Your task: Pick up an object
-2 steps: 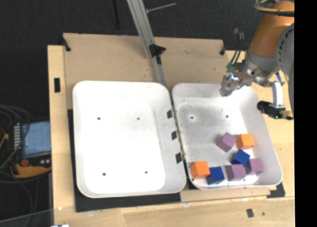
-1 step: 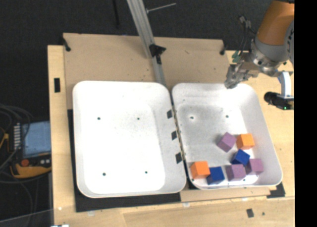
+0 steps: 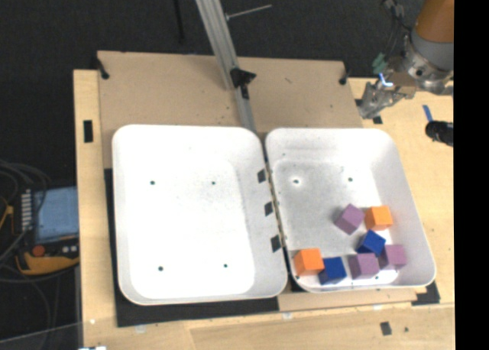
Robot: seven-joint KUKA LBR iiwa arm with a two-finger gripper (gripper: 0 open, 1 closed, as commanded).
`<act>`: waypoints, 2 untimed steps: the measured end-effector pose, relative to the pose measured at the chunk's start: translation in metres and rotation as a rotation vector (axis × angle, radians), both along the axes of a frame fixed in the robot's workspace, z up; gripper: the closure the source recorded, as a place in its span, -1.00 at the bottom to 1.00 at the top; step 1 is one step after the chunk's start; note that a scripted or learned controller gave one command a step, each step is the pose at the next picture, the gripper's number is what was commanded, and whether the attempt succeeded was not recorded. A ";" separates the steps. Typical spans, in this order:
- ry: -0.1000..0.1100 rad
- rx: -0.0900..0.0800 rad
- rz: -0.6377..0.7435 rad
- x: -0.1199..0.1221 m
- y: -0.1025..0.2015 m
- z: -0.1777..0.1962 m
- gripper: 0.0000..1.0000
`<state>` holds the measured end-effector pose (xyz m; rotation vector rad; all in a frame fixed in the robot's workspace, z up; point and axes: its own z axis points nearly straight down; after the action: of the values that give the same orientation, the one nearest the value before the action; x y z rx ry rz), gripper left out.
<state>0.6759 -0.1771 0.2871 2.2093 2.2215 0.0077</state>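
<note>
We see a bench w/ two white bins. The left bin is bare; the right bin holds 7 small blocks at its near right corner: orange, blue, purple. The arm hovers past that bin's far right corner, gripper carrying nothing. The nearest purple block lies toward the near edge, well apart.
</note>
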 end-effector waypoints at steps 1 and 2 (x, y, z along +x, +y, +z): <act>0.010 0.003 0.001 -0.008 0.060 -0.009 1.00; 0.010 0.004 0.001 -0.009 0.117 -0.012 1.00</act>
<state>0.6672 -0.0605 0.2755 2.2144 2.2295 0.0011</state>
